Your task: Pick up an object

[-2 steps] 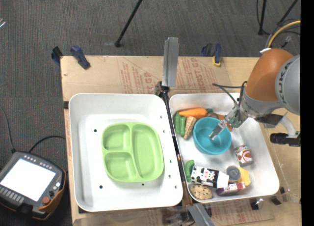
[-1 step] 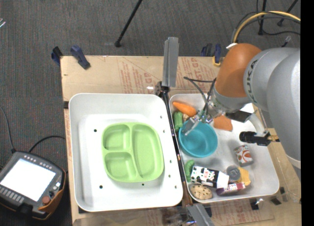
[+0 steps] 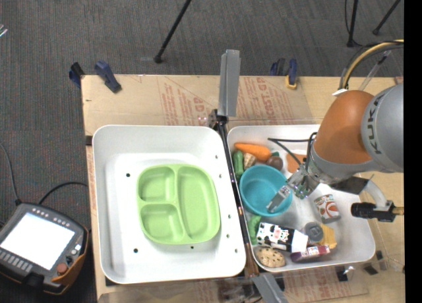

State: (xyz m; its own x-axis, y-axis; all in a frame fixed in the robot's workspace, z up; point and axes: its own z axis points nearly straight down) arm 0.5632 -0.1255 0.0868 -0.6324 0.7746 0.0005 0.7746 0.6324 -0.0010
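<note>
- Blue bowl (image 3: pixel 264 188) sits in the right bin (image 3: pixel 359 246), against that bin's left wall, directly under the end effector (image 3: pixel 282 196), whose fingers (image 3: pixel 278 199) dip inside the bowl's right half.
- End effector looks spread apart with nothing between its fingers.
- Beyond the end effector, toward the bin's far wall, lies an orange carrot (image 3: pixel 252 151), with a green vegetable (image 3: pixel 238 163) and a small brownish piece just beside the bowl's far rim.
- Right of the end effector, a small can (image 3: pixel 327 207) with a red and white label lies near the arm's wrist.
- Nearer than the end effector, a black-and-white cow-patterned carton (image 3: pixel 273 235) touches the bowl's near side; a cookie (image 3: pixel 270 256) rests in the near-left corner, and a small flat packet (image 3: pixel 310 251) lies beside a yellow item (image 3: pixel 328 236).
- Well left of the end effector, the left bin (image 3: pixel 112 163) holds a light-green divided plate (image 3: pixel 178 203) with three compartments.
- Both bins rest on a brown cardboard-covered tabletop (image 3: pixel 151 97); blue clamps grip its far edge.
- Grey carpet surrounds the tabletop, with tripod legs beyond and a handheld control tablet (image 3: pixel 39 242) on the floor at far left.
- Bowl is round, bright blue, upright, its inside showing no contents.
</note>
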